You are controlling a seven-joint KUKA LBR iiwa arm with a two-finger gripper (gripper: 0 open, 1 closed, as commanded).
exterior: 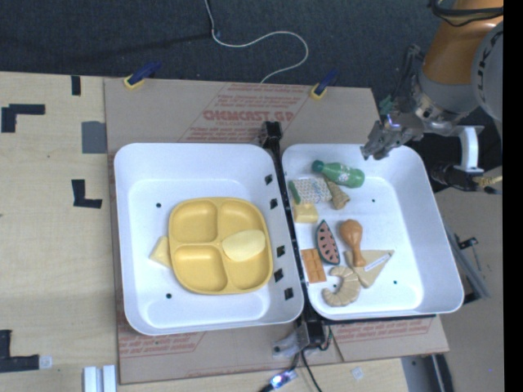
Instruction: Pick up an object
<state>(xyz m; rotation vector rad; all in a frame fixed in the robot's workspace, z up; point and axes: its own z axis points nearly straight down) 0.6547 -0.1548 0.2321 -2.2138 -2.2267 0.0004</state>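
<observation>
My gripper (377, 147) hangs over the far rim of the right bin (425, 219), near its back right corner, with nothing visible between its tips. Just left of it and below lies a green bottle (339, 172). Further down the bin lie a watermelon slice (327, 242), a brown drumstick (352, 238), an orange cracker (313, 265), a yellow cheese piece (306, 212) and tan pieces (343, 288) near the front.
The left bin (139, 219) holds a yellow divided plate (219, 245) with a pale yellow item (244, 245) in its right compartment and a yellow wedge (159, 252) tucked at its left. A white cable (261, 39) loops behind the bins.
</observation>
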